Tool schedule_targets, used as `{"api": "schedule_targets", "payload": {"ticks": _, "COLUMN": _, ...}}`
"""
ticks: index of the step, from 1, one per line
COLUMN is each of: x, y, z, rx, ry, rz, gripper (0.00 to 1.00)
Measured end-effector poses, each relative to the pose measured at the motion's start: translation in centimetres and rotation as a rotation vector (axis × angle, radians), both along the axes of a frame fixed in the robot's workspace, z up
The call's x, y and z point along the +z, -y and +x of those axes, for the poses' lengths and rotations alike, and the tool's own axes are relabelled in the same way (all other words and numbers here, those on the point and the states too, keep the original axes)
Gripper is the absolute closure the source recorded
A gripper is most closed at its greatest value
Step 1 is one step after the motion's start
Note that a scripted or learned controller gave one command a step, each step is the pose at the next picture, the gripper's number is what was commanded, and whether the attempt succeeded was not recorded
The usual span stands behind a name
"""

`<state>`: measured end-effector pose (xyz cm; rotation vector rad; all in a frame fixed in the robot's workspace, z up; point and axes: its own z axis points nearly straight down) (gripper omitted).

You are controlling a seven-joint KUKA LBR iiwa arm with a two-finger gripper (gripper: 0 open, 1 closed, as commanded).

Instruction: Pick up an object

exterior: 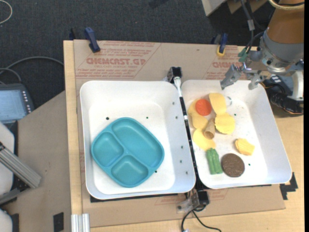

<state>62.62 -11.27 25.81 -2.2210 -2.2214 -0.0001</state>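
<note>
Camera view gives you the gripper (240, 79) hanging over the far edge of the right bin (270, 129), its two grey fingers spread wide apart with nothing between them. Look below it and you find the objects gathered in that bin: an orange-red round piece (203, 107) lies among several yellow pieces (218, 103), with a small tan cone (209, 128) just beside them. Nearer the front you see a green stick (213, 161) touching a brown disc (232, 165), and a small yellow wedge (245, 147) lies a little apart toward the right wall. None of these touches the gripper. In the left bin (91, 100) you have a teal divided tray (127, 151) lying flat, turned at a slant, with three compartments. Both bins rest on a brown board (120, 57) held by blue clamps (91, 39) at its far edge.
</note>
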Motion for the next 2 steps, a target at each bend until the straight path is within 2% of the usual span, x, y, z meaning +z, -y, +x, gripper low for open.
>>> {"api": "schedule_targets", "payload": {"ticks": 1, "x": -13.1, "y": 1.2, "z": -2.4, "rx": -0.003, "ry": -0.008, "rz": 0.001, "gripper": 0.00}}
{"api": "schedule_targets", "payload": {"ticks": 2, "x": -17.4, "y": 3.1, "z": 4.1, "rx": 0.002, "ry": 0.008, "rz": -0.003, "gripper": 0.00}}
